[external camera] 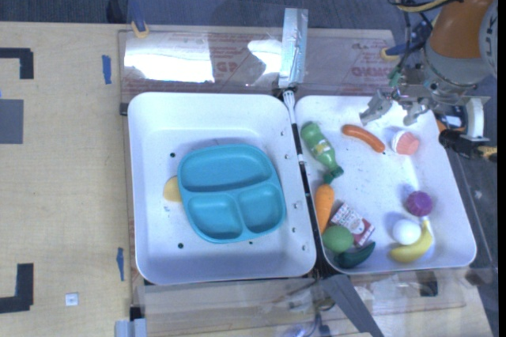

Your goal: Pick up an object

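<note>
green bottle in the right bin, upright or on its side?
On its side. The green bottle lies flat on the floor of the right bin, along the left wall, neck pointing toward the carrot.

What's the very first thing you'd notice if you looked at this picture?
Probably the big blue tray with three sections, sitting in the middle of the left bin. Next, the colourful toy food scattered in the right bin: a green bottle, an orange sausage, a carrot, a purple ball and a yellow banana. The gripper hangs open over that bin's far edge.
</note>
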`<state>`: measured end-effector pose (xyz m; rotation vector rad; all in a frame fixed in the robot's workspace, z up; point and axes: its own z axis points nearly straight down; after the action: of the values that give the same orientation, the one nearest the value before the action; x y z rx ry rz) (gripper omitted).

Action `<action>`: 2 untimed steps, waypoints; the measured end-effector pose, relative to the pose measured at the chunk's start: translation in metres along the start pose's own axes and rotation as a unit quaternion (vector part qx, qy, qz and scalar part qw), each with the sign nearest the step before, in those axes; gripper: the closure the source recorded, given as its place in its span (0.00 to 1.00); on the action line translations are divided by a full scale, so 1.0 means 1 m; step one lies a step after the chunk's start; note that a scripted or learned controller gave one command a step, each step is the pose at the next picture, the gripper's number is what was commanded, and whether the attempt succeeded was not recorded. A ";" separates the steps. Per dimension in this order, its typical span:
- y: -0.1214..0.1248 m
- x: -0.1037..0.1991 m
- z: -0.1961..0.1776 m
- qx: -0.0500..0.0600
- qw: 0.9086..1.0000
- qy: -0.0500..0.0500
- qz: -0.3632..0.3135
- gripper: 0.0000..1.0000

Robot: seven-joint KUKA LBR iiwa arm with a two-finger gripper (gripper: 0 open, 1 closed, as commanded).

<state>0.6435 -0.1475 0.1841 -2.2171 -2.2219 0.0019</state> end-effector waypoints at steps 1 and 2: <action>0.013 -0.018 0.100 0.002 0.999 0.000 0.040 0.00; 0.013 -0.021 0.090 0.002 0.999 -0.003 0.040 1.00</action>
<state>0.6565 -0.1685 0.0941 -2.3047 -2.1334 0.0131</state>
